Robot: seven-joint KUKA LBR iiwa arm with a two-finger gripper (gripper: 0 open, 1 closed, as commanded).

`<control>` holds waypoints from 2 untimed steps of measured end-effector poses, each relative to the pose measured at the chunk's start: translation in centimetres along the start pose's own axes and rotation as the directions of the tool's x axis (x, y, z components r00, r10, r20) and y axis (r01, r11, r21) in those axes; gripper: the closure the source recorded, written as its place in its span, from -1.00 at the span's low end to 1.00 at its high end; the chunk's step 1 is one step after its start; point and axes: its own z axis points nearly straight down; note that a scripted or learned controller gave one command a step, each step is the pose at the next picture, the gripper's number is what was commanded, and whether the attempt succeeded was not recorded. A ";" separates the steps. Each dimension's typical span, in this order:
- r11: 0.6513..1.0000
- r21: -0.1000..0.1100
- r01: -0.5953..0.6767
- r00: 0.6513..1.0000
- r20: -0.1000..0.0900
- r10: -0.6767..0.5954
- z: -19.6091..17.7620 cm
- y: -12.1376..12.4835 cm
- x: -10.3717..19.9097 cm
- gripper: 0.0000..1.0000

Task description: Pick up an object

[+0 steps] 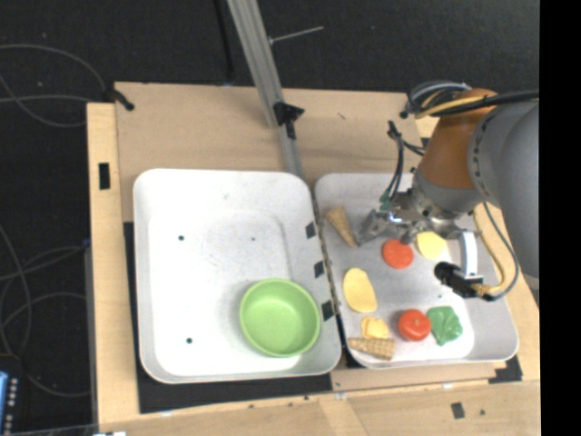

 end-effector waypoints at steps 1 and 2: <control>1.000 -0.005 -0.003 1.000 -0.001 0.003 -1.3 0.2 0.0 1.00; 1.000 -0.003 0.008 1.000 -0.006 -0.008 -6.0 0.1 0.6 1.00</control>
